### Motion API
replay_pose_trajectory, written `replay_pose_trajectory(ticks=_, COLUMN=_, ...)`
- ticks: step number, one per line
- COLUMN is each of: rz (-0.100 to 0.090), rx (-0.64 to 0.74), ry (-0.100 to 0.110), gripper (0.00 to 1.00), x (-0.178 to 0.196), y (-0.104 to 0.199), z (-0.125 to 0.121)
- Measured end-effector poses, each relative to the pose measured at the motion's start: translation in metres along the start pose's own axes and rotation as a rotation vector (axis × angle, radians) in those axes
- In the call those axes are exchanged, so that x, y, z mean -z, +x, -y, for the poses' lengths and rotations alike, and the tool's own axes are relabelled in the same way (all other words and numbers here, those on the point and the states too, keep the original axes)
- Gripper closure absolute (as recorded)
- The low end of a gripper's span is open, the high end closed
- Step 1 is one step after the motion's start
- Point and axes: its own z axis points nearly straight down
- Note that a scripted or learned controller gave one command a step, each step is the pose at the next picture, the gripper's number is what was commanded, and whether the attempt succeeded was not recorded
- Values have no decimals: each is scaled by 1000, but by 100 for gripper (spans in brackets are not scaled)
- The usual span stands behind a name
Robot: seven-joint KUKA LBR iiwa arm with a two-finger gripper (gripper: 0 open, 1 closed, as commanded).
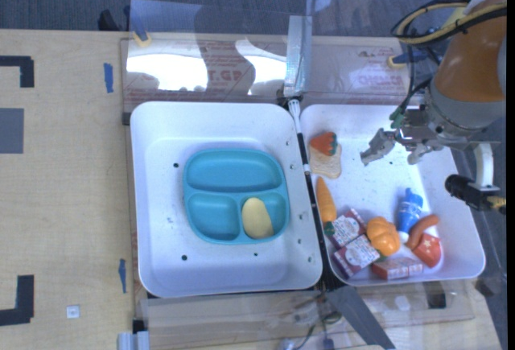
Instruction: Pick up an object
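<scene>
Along the right bin's [463, 203] near wall the toys crowd together: a carrot [325, 200], 2 small cartons [354, 240], an orange pepper [383, 235], a blue bottle [409, 207] and a red piece [426, 242]. Bare white floor lies behind them, beneath the gripper [397, 146], whose fingers spread wide, holding nothing. A strawberry slice [325, 154] sits near the divider. A yellow lemon [257, 217] rests in the left bin's blue tray [233, 173].
</scene>
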Motion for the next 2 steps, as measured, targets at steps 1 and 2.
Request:
replay_pose_trajectory(ticks=1, rz=2, rx=-52, ry=-9, gripper=0, x=-115, y=-49, z=-1)
replay_pose_trajectory(ticks=2, rz=4, rx=-68, ry=-8, gripper=0, x=-116, y=-80, z=59)
